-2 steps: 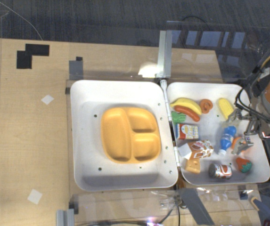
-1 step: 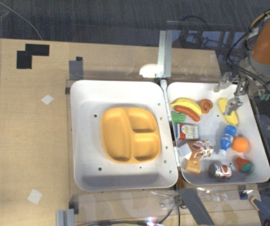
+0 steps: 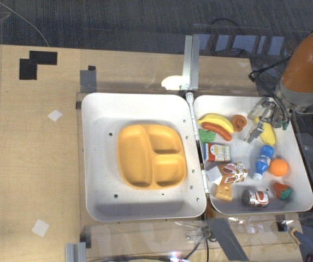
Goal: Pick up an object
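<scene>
The right bin [image 3: 303, 201] holds several toy foods: a banana [image 3: 217, 120], a red sausage [image 3: 217, 130], a brown donut [image 3: 238, 122], a small red and white carton [image 3: 217, 153], a blue bottle [image 3: 262, 161], an orange [image 3: 279, 168] and a can [image 3: 254, 198]. My gripper [image 3: 259, 125] hangs over the bin's far right part, between the donut and a yellow fruit [image 3: 269, 137]. Its fingers stand apart, open, with nothing between them. The yellow fruit lies just right of the lower fingertip [image 3: 251, 137].
The left bin [image 3: 99, 201] holds a yellow divided tray [image 3: 151, 156]. A red and green strawberry [image 3: 283, 191], a brown wrapped snack [image 3: 232, 172] and a tan wedge [image 3: 223, 191] lie near the right bin's front. A metal post [image 3: 191, 64] stands behind the bins.
</scene>
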Motion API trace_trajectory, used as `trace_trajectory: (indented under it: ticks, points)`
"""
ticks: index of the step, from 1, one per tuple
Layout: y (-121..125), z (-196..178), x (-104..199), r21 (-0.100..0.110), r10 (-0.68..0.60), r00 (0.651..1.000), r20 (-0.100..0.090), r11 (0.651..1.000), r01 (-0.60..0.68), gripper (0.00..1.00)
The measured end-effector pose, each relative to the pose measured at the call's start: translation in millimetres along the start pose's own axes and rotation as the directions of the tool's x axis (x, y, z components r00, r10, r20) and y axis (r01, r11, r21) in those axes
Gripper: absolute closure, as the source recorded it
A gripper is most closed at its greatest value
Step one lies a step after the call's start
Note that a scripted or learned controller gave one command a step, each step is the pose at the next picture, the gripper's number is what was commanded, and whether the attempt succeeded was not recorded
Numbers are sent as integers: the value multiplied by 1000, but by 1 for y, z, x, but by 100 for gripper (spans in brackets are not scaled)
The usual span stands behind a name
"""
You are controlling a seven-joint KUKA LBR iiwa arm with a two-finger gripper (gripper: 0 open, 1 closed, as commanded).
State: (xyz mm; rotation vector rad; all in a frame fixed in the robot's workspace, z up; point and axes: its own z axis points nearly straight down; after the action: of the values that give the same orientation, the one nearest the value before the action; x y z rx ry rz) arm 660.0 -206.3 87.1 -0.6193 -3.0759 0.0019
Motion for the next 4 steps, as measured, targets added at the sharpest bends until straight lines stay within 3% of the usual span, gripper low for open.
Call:
trace_trajectory:
  ticks: [1,2,3,4]
  points:
    - [68,-1,31,1,254,967,5,967,-254,0]
    - [109,-72,60,-9,86,996,17,996,-86,0]
    - [109,-84,59,-11,84,996,23,996,-83,100]
    - [59,-3,67,-14,512,859,12,859,-512,100]
